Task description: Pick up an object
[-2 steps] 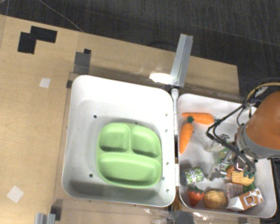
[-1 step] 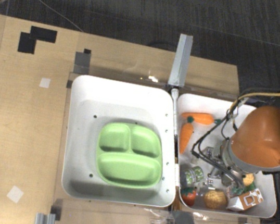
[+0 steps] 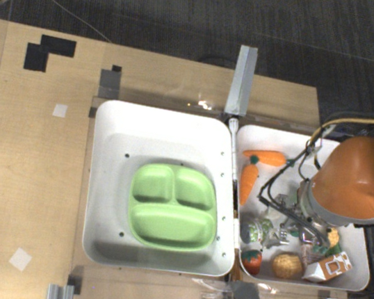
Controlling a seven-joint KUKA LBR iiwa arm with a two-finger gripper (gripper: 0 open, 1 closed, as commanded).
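Camera view: fixed above, looking down at a slant on a wooden counter with two shallow white bins side by side.
Left bin: holds a green divided plate, lying flat near the middle, three compartments facing up.
Right bin: crowded with small things, arm hanging over its right half.
Arm: grey with an orange band, reaching in from the right, black and yellow cables looping over the bin's upper part.
Hand: low in the right bin, among the small things at its middle; metal parts and wires tangled there; released or clenched, cannot tell; nothing seen between the fingers.
Carrots: one lying across the upper left corner of the right bin, another just below it, running along the left wall, green top upward.
Clear cup: shiny, just left of the hand, near the bin's centre.
Red fruit: lower left corner of the right bin, green stalk end showing.
Potato: brown, just right of the red fruit, near the front wall.
Small carton: white and orange, tilted, just right of the potato, below the arm.
Yellow piece: small, partly hidden beside the arm, kind unclear.
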